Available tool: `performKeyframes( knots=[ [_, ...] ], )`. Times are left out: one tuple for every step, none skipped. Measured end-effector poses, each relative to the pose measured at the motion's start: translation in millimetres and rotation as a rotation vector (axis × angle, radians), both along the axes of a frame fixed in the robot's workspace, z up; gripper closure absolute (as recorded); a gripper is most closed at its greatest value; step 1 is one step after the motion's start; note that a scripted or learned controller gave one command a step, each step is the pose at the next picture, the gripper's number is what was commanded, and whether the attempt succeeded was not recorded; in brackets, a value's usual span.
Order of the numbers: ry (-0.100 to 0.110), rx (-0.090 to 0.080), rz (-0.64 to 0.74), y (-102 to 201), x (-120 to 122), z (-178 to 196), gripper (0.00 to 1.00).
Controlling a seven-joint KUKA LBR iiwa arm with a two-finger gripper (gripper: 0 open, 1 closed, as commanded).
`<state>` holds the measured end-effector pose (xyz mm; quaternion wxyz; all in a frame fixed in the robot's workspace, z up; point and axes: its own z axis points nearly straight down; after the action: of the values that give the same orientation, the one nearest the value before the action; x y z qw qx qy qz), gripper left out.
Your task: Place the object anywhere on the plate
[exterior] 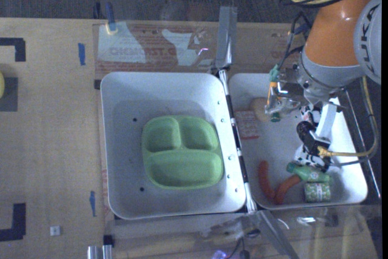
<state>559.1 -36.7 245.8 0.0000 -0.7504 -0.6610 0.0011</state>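
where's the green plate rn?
The green divided plate lies flat in the middle of the left white bin, in the camera view's centre-left, apart from the gripper, which hangs over the right bin.

I see a light green plate (180,151) with three hollows, plain and unpatterned, in the white left bin (121,100). The right bin (245,91) is white too. In it I make out a red-orange sausage (263,178), an orange carrot (285,186) with a green top, a pale green can (317,191) with a faint printed pattern, a black-and-white spotted toy (310,158) and a tan round piece (260,111). The arm (339,27) is grey with an orange band, yellow cable looped over it. The surface (48,161) is tan wood with blue tape bits (81,53) and black corner marks (15,48).
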Motion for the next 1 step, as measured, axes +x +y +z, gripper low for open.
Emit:
performKeyframes(
  knots=[
    [0.004, 0.002, -0.260, -14.9, -43.6, -14.7, 1.00]
  ],
)
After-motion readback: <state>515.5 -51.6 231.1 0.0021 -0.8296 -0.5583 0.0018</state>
